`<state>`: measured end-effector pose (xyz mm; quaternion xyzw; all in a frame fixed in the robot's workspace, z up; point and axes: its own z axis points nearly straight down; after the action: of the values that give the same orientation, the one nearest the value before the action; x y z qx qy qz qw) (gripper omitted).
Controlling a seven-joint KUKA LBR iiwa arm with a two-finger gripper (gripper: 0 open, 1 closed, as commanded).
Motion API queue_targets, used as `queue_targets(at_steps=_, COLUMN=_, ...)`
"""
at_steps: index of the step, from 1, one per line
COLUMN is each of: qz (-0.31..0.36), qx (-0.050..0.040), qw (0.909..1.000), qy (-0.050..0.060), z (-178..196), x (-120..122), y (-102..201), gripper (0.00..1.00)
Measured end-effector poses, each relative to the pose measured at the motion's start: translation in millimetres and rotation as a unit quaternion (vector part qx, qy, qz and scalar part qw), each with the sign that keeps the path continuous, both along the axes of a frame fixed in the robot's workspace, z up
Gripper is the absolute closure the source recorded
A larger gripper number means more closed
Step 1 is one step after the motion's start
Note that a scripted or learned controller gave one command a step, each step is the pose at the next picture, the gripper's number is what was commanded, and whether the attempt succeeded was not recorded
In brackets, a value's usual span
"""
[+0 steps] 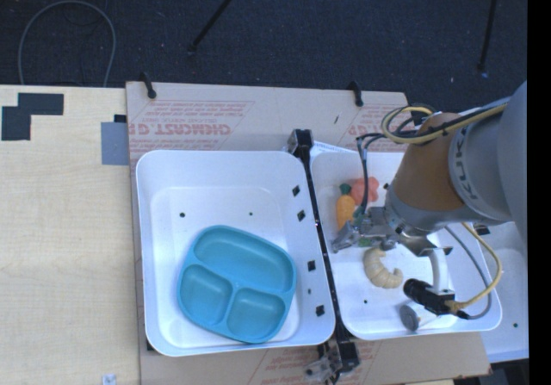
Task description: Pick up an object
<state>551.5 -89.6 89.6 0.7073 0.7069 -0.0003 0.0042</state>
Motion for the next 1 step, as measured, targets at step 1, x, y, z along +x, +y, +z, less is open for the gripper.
queue_targets(at_steps=1, qz=-0.003, qx=0.0037, qw=1.0000, qy=0.005, z=8.4, x=-2.2, y=1.2, gripper=1.00)
